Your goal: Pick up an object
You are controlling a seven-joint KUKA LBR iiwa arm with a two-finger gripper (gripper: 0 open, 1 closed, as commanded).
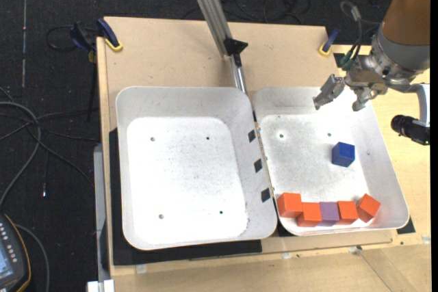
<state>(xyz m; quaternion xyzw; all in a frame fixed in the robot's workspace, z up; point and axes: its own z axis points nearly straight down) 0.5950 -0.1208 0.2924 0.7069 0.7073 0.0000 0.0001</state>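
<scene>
- The jaws stand wide apart with nothing between them, hanging over the far edge of the right bin, toward its far right corner
- The arm comes in from the tabletop's right side, its orange band just above the wrist
- Nearest the jaws is the blue cube, alone on the bin floor right of centre, well apart from the other pieces; I judge it the easiest thing to pick
- It looks like a small, stiff, light block with flat, possibly smooth faces, likely to hold firm if pinched across two opposite faces at mid-height
- It has no long axis; it sits turned a little, its faces not square to the bin walls, so the jaws would need to line up with one pair of faces
- Along the near edge sit a row of orange blocks and a purple block, touching each other and crowding the wall, leaving little room for a grip
- The left bin lies just beside the right one on the tabletop
</scene>
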